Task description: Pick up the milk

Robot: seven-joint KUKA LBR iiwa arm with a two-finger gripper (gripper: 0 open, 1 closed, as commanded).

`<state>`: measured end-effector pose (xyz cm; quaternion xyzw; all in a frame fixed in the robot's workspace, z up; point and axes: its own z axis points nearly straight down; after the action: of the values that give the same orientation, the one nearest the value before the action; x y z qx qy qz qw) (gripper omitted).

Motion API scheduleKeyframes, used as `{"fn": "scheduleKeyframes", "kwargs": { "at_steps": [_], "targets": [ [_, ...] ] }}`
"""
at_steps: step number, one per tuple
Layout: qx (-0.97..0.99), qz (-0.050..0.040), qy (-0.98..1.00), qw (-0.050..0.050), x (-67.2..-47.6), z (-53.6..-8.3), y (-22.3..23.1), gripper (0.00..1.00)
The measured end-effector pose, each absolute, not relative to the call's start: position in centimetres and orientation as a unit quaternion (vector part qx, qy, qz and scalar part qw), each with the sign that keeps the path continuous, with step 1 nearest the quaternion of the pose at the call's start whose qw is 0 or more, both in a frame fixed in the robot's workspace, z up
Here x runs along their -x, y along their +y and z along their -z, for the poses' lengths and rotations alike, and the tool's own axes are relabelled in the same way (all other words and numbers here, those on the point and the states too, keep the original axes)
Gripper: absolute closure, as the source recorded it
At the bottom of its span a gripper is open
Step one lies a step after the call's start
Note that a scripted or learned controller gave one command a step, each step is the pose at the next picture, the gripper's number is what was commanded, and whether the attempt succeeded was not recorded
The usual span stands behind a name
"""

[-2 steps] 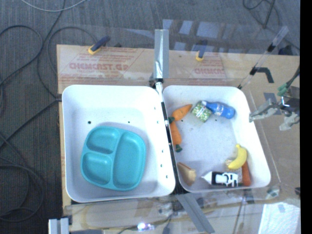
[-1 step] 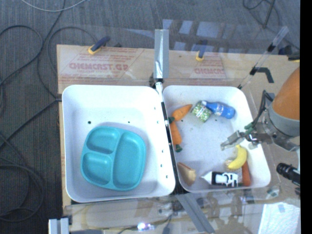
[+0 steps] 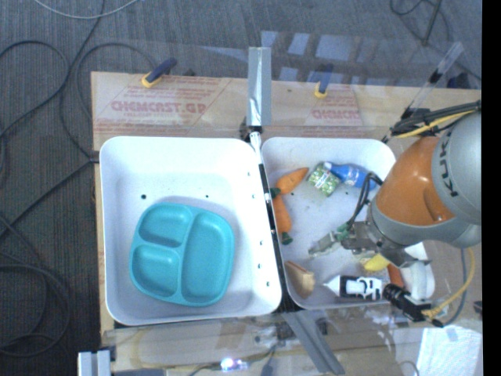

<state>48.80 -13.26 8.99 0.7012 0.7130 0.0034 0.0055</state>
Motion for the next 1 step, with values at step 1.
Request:
{"fn": "scheduleKeyframes", "kwargs": {
  "at_steps": [1],
  "targets": [
    [-0.680,-0.0038,0.733,0.004,-48.79,-8.98,-15.93,0.00]
  ]
}}
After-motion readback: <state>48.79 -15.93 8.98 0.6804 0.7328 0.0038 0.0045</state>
